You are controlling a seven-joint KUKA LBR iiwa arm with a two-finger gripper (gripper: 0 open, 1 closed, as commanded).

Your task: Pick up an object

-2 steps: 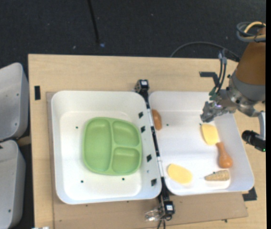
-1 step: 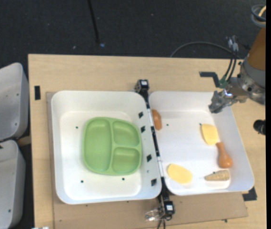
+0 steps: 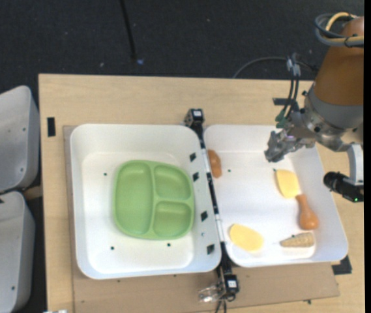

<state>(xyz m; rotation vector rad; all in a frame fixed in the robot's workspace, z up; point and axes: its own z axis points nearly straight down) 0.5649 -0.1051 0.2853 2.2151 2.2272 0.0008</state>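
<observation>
Yellow slab [image 3: 288,182] near bin's right wall [image 3: 332,201], gripper [image 3: 278,147] above-left, apart.

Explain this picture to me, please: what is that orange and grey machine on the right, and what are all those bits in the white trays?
The machine is a robot arm, photographed by one camera fixed above the bench, looking down at a slant. Its gripper hangs over the right bin; I see nothing held in it. That bin holds toy food: two yellow pieces, an orange drumstick shape, a beige wedge and a small orange piece by the divider. The left bin holds a green divided plate.
</observation>
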